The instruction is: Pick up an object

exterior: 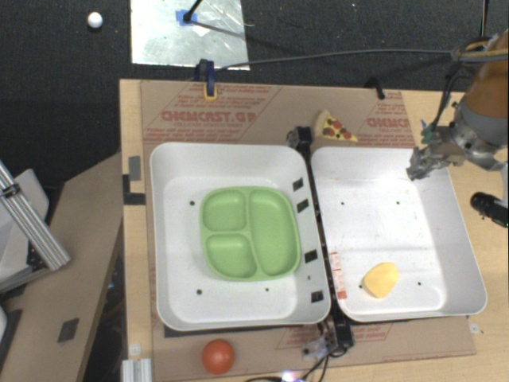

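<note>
Approach step in hand: the end effector (pixel 419 168), finger state indeterminable, hangs over the right bin's (pixel 457 213) far right corner, well apart from the yellow object (pixel 380 279) lying near the front wall; next move requires travelling there and descending.

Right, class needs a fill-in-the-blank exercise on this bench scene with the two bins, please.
1. The green divided plastic plate lies in the ____ white bin.
2. The yellow rounded object lies in the ____ white bin.
3. The red ball sits ____ both bins.
4. The claw hovers over the right bin's ____ edge.

Missing words: left; right; outside; far
</note>
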You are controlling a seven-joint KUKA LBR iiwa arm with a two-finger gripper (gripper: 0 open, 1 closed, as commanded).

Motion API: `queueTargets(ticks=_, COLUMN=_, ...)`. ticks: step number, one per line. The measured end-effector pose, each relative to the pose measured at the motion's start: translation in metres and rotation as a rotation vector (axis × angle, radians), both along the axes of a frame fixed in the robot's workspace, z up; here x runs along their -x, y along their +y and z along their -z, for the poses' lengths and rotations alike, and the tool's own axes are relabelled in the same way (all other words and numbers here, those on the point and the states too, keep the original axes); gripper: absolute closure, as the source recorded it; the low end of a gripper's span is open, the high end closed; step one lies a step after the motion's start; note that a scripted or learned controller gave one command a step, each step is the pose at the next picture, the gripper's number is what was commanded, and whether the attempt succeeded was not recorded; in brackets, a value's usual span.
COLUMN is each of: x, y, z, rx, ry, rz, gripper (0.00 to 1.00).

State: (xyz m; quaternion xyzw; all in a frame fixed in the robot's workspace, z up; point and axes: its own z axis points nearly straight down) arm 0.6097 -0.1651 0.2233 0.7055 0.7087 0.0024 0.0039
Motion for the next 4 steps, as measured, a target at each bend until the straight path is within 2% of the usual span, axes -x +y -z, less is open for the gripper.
queueTargets(ticks=1, x=-0.002, y=0.0, z=-0.055, rx=0.0, ry=0.0, rz=0.0, gripper=1.0)
queueTargets(ticks=2, x=0.005, y=0.061, z=-0.043, rx=-0.005, ry=0.008, rz=-0.004, gripper=1.0)
queueTargets(ticks=4, x=0.004, y=0.163, z=-0.044, rx=-0.004, ry=0.007, rz=-0.005, gripper=1.0)
